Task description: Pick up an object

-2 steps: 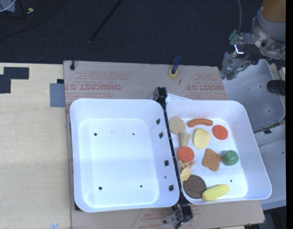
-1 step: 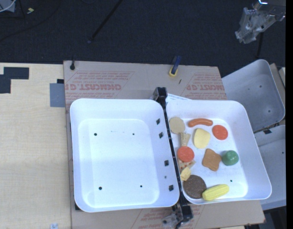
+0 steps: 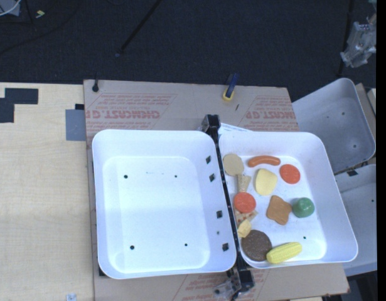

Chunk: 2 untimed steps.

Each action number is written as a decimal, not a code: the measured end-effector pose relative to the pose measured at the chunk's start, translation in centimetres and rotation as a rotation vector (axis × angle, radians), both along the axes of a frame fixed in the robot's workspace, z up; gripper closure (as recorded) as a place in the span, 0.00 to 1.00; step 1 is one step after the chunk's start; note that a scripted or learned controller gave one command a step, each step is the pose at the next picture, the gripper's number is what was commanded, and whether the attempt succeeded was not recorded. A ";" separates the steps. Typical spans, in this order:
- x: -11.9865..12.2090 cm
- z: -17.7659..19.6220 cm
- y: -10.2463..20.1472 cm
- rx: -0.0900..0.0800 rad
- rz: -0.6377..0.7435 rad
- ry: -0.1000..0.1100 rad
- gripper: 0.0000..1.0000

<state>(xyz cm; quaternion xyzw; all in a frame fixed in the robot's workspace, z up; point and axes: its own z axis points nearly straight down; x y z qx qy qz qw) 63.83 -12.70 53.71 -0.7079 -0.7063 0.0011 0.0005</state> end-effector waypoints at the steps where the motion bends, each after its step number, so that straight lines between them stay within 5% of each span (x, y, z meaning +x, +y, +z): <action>1: 0.6 0.0 -6.3 -0.001 0.000 -0.001 1.00; 2: -0.1 -27.5 -8.6 0.004 0.001 0.009 1.00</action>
